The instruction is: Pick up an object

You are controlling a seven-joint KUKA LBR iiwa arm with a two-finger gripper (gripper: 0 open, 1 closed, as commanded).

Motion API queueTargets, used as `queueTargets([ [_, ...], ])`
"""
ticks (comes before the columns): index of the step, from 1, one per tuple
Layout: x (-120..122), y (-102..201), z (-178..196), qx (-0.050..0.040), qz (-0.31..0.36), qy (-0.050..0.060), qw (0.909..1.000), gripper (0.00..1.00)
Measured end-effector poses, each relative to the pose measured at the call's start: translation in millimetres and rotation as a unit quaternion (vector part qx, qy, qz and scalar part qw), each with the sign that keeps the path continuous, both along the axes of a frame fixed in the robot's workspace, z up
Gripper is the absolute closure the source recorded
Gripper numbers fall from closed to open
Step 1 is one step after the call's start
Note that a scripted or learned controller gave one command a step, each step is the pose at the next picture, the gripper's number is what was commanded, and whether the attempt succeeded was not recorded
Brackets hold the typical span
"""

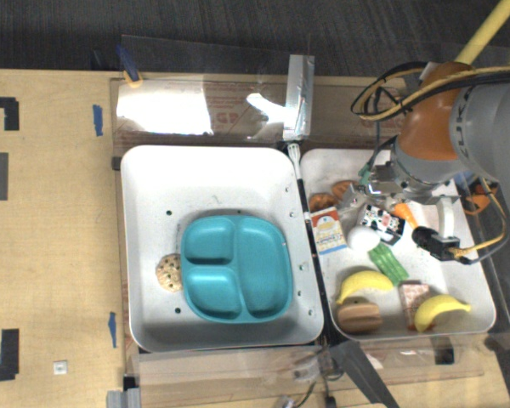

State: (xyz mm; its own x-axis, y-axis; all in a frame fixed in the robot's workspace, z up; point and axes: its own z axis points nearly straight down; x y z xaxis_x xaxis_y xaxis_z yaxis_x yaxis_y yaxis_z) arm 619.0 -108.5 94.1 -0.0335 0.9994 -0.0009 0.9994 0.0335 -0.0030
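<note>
Desk (42, 228) with two white bins, seen from above; grey arm (489, 134) reaching into the right bin (472, 283).

**Hidden or unclear.** The tool (367, 195) hangs low over the far half of the right bin, crowded by wrist parts and cables. Whether it is open or closed cannot be told, and nothing can be seen in its hold. A black-and-white patterned piece (381, 220) sits just under the tool, partly covered and not identifiable. Beside it, on the arm's side, is a small orange piece (405, 213), also partly covered. The arm is cut off at the picture's edge.

**Counts, right bin.**
- Two brown lumps (323, 201), just beside the tool toward the left bin.
- One small carton (327, 231), against the dividing wall, a little nearer the viewer than the tool.
- One white round thing (357, 238), touching the carton.
- One green strip (388, 263), tilted, nearer the viewer than the tool.
- Two yellow bananas, one (364, 283) past the green strip and the other (442, 309) toward the near corner on the arm's side.
- One brown round bun (359, 316), touching the first banana.
- One pinkish block (414, 296), between the bananas.

**Counts, left bin (144, 170).** One teal divided plate (235, 266) and one cookie (169, 272) against its rim, both well apart from the tool.
</note>
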Motion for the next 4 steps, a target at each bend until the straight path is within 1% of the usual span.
queueTargets([
  [1, 3, 2, 13, 0.0004, 0.001, -0.004, 1.0, 1.0],
  [2, 2, 2, 12, 0.0005, 0.001, -0.003, 1.0, 0.0],
  [3, -32, -59, -3, 0.0003, 0.029, -0.007, 0.9995, 0.0],
  [4, -84, -78, -3, 0.0005, 0.143, -0.008, 0.9896, 0.0],
])
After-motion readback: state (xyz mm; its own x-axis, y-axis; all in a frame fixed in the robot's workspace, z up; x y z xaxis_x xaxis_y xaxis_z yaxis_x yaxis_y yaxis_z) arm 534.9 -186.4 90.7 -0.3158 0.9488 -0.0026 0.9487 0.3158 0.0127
